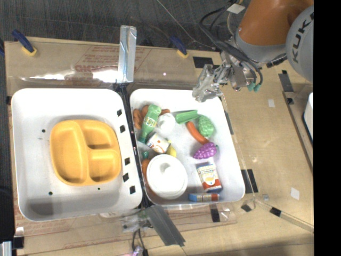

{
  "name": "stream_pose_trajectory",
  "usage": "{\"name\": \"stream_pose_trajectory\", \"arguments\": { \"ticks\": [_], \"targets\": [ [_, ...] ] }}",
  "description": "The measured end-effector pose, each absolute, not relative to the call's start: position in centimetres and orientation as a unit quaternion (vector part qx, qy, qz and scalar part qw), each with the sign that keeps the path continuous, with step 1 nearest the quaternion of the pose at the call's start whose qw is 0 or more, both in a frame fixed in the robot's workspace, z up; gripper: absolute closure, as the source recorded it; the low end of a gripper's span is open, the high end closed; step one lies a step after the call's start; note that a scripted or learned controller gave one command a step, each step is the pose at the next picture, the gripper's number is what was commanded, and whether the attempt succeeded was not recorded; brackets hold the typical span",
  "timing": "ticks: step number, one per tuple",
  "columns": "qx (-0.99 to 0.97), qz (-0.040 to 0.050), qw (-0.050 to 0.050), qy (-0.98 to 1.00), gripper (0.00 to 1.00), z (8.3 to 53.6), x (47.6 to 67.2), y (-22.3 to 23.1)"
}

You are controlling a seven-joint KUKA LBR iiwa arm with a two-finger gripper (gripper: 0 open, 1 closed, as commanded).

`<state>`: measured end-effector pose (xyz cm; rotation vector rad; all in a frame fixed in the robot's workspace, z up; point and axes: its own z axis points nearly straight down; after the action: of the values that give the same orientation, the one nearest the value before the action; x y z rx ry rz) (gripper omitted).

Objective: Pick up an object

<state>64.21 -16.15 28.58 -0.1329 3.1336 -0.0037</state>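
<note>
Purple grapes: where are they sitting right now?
In the camera view, the purple grapes lie in the right bin, near its right wall, just below the carrot and above the small orange carton.

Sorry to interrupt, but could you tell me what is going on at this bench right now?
A grey and orange robot arm is set to pick an object from the right bin, which holds toy food such as purple grapes, a carrot and a white bowl. Its hand hovers above the bin's far edge, holding nothing. The left bin holds a yellow tray.
</note>
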Motion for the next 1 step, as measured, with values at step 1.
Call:
{"name": "stream_pose_trajectory", "arguments": {
  "ticks": [1],
  "targets": [
    [-0.166,-0.0013,0.002,0.986,1.0,28.03,65.79,-19.53]
  ]
}}
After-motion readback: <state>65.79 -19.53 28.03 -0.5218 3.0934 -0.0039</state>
